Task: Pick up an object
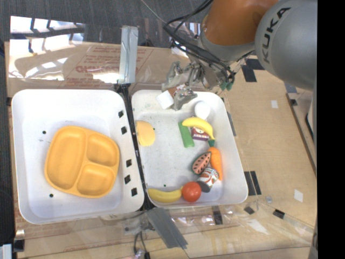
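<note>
Gripper [183,93] sits at the far edge of the right bin [237,166], low over the back wall, next to a small white block [165,99] and a white round thing [202,110]; can't tell whether it is spread or closed, too much cable and metal clutter there. Nothing visibly between its tips.

Candidate objects all lie in the right bin: yellow banana [198,125] on a green block [186,136], carrot [216,161], tomato [191,191], a second banana [164,195] at the near wall, pale yellow disc [145,133] by the divider. Left bin [27,112] has a yellow divided tray [81,161].

Risks (my read): gripper so close to the rim it may hit the wall or pinch only the white block's corner and flick it out; round white item likely rolls off; items packed close on the right side, so a grab there could catch two or knock a neighbour
</note>
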`<state>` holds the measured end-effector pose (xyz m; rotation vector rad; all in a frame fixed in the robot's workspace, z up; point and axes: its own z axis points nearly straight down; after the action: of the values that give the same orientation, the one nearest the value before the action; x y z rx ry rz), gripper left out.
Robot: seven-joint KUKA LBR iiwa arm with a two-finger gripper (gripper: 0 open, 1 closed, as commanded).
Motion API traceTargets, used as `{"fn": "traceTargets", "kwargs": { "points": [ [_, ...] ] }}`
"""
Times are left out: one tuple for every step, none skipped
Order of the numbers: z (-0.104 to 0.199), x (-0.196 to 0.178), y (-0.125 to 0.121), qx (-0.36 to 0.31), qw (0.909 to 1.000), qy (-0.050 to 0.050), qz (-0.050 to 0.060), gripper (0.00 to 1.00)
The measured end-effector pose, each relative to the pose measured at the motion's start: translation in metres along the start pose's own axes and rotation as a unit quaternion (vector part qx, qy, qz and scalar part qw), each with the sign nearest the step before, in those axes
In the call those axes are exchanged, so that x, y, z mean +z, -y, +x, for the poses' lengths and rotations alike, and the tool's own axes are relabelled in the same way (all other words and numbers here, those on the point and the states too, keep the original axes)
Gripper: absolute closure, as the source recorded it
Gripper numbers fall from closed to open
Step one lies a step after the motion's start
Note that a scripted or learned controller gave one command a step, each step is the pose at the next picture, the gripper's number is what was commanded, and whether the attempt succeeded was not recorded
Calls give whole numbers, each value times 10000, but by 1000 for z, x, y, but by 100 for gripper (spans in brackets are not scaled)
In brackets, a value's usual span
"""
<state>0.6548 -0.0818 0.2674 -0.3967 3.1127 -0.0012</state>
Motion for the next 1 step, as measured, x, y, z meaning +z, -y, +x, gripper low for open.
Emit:
{"fn": "traceTargets", "kwargs": {
  "points": [
    [-1, -8, 0, -9, 10000, 6, 2, 100]
  ]
}}
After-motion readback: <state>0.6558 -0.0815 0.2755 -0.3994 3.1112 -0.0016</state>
